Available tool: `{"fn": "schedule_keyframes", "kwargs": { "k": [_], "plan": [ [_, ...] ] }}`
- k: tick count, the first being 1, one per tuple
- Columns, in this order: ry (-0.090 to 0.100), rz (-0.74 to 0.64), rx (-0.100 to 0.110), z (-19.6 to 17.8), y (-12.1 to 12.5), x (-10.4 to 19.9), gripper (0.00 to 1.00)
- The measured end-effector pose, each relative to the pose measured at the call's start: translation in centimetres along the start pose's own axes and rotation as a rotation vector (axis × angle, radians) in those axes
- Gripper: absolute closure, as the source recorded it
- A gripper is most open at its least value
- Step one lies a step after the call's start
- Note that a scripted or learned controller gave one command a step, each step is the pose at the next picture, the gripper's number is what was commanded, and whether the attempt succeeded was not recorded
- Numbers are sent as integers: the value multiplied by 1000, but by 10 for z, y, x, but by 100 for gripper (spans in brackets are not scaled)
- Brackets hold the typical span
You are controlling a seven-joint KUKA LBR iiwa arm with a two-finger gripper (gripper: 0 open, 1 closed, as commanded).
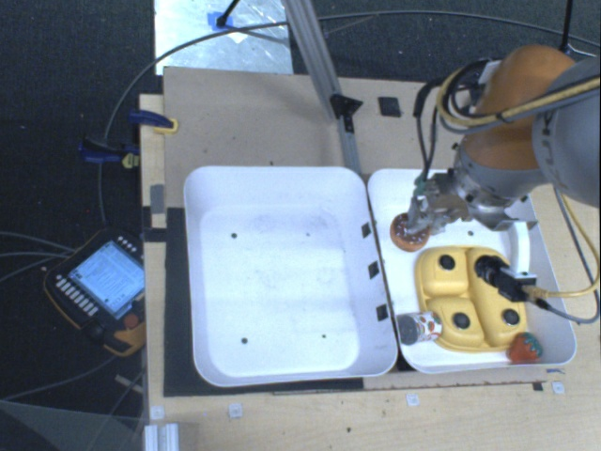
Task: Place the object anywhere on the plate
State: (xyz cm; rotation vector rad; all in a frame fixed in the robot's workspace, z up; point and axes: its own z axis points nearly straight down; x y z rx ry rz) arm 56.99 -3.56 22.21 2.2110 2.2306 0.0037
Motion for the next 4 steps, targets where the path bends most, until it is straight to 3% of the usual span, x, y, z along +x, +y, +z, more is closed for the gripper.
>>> {"fn": "schedule_keyframes", "kwargs": {
  "k": [2, 3, 4],
  "plan": [
    [1, 0, -1, -18, 16, 110, 100],
    [1, -2, 0, -3, 27, 171, 100],
    [-1, 3, 1, -3, 27, 167, 0]
  ]
}}
